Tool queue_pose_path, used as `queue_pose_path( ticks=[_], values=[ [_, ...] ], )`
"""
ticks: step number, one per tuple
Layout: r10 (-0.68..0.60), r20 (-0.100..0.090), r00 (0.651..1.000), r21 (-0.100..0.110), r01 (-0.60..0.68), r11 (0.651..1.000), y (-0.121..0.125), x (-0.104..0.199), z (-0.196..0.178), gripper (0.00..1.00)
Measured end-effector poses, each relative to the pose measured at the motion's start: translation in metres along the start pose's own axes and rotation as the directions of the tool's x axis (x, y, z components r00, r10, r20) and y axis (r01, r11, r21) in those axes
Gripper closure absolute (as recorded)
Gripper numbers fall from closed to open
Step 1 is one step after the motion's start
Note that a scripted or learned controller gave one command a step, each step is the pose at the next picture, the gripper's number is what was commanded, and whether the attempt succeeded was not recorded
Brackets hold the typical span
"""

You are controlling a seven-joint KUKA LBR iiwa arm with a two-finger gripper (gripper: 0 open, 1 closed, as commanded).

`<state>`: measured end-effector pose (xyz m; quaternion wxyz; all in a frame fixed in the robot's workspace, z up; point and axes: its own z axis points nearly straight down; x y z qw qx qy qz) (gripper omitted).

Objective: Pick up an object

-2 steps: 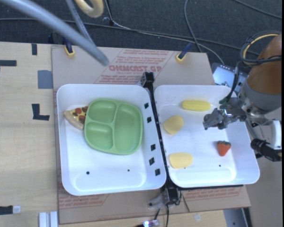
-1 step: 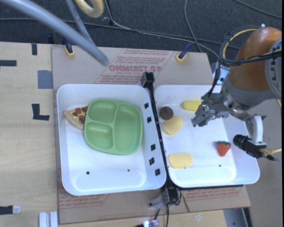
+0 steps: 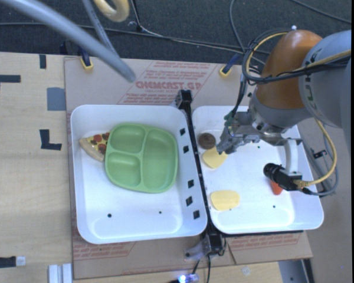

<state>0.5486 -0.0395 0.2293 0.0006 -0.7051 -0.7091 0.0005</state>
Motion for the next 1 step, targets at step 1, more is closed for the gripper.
queue_pose_path(
  ticks=[1],
  values=[
    [0.000, 0.000, 1.000, 0.001, 0.000, 1.000, 0.0139, 0.0528, 0.0127, 1.00]
  ],
)
